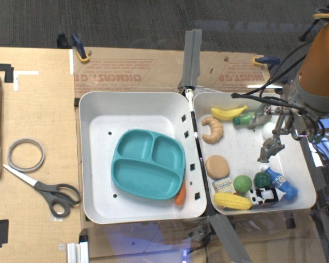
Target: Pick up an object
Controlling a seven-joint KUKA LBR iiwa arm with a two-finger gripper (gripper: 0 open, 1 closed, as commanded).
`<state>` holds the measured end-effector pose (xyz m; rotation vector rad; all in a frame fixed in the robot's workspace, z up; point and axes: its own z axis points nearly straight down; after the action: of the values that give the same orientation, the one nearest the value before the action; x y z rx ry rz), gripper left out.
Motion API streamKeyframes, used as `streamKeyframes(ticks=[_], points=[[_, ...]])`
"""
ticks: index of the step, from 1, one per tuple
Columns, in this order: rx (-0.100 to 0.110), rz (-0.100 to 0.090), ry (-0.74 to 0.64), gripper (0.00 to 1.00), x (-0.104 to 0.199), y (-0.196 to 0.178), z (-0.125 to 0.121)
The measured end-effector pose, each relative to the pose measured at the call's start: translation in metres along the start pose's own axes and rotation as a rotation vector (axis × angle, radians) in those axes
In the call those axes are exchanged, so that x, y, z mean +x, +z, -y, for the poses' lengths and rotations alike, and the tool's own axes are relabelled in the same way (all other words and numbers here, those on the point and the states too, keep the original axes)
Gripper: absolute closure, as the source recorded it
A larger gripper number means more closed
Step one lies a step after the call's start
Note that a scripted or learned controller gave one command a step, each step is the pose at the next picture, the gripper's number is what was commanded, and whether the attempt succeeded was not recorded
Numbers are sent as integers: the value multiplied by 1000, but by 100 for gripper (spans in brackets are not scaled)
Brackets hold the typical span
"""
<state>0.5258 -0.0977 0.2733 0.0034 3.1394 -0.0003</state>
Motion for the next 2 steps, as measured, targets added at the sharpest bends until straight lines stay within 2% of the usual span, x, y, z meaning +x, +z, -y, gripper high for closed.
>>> streamKeyframes(ticks=[1,2], points=[[0,1,-120,0,31,147,36],[0,2,38,0,-58,181,24]])
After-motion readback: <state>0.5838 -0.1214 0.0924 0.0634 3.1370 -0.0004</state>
